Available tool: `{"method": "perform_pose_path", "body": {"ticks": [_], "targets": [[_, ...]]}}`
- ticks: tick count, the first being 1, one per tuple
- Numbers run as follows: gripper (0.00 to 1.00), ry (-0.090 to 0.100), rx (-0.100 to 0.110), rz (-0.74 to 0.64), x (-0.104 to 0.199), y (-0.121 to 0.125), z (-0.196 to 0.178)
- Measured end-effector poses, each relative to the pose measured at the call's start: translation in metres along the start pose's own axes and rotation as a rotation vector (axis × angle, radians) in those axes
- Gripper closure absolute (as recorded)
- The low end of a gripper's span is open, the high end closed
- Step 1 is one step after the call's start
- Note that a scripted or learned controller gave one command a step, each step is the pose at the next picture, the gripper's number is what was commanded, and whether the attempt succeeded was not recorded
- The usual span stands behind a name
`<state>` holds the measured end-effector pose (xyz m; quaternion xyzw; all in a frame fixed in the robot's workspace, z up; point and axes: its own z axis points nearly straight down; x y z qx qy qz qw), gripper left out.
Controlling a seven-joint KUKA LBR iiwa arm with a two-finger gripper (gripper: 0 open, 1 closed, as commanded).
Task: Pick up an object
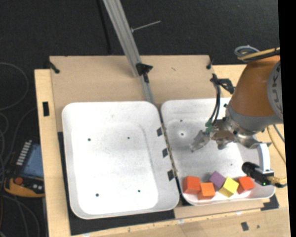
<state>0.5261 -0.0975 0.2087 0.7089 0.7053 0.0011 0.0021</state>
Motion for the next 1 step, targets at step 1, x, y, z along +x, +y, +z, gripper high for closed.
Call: {"method": "perform_pose_path", "body": {"ticks": [1], "targets": [[0.0, -0.002, 0.001, -0.001, -0.0759, 0.0323, 0.1142]]}}
